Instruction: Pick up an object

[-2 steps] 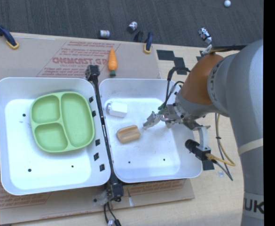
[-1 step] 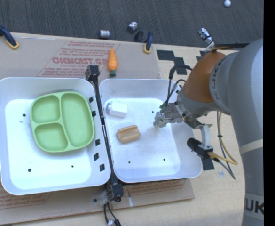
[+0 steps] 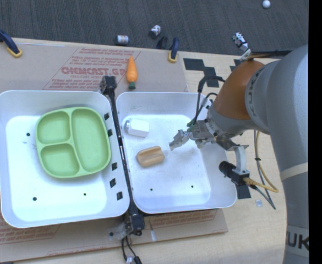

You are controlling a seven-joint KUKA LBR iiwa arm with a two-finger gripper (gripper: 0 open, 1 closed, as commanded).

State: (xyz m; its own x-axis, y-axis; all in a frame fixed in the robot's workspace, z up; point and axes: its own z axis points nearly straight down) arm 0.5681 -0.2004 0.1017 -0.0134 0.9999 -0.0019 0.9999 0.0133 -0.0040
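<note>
Pincer (image 3: pixel 178 140): you see it low over the right bin (image 3: pixel 205 194), just beside the bread roll (image 3: pixel 150 156).
Left bin (image 3: pixel 12 202): green divided plate (image 3: pixel 72 141).

I count two white bins — the left bin (image 3: pixel 6 202) and the right bin (image 3: pixel 166 199). One green divided plate (image 3: pixel 72 142) with three compartments lies in the left one. In the right one I see two items — one white block (image 3: pixel 137 127) and one tan bread-like roll (image 3: pixel 150 156). Toward the upper middle of the frame, one orange carrot (image 3: pixel 131 70) lies on the cardboard (image 3: pixel 67 70). One gripper (image 3: pixel 178 141).
</note>
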